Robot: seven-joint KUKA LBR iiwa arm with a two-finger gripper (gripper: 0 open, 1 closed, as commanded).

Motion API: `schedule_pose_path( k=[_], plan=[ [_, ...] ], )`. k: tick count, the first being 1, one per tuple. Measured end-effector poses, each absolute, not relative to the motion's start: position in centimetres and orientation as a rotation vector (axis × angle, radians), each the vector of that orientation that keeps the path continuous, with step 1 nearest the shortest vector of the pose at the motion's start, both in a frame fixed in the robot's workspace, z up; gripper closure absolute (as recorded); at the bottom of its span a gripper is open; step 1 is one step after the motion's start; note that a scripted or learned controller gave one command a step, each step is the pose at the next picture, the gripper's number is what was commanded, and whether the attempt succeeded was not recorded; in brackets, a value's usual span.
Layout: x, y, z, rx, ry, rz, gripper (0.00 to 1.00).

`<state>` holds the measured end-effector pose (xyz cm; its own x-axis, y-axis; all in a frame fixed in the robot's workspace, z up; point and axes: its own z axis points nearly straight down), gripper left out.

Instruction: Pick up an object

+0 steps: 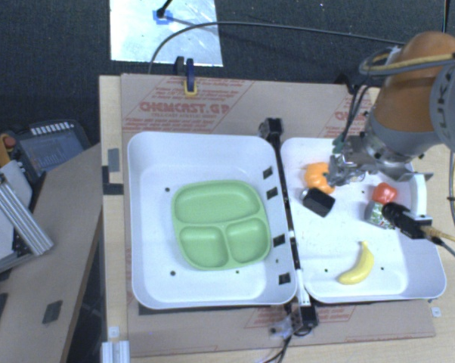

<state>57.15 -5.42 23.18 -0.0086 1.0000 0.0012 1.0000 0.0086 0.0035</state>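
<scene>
Camera view, looking down at a slant on two white bins side by side. Left bin: contains a green three-compartment plate, lying flat near the middle. Right bin: contains several loose items.

- Orange fruit: towards the far left of that bin, just beside the gripper; contact not determinable.
- Black block: tilted, just in front of the fruit, seemingly touching it.
- Red object: right of the gripper, with a small green-and-white item just in front of it. Nature of both unclear.
- Banana: near the front wall, well apart from the others.

Arm reaching in from the right, gripper low over the right bin beside the orange fruit. Degree of opening: cannot tell from this angle. Nothing confirmed in its grasp.
</scene>
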Motion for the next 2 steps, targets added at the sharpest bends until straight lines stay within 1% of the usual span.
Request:
schedule_pose_path(
  k=[1, 2],
  plan=[
    [59.8, -0.8, 24.0, 2.210, 2.230, 0.007, 1.00],
    [62.1, 3.4, 22.8, 2.211, 2.231, 0.004, 1.00]
  ],
)
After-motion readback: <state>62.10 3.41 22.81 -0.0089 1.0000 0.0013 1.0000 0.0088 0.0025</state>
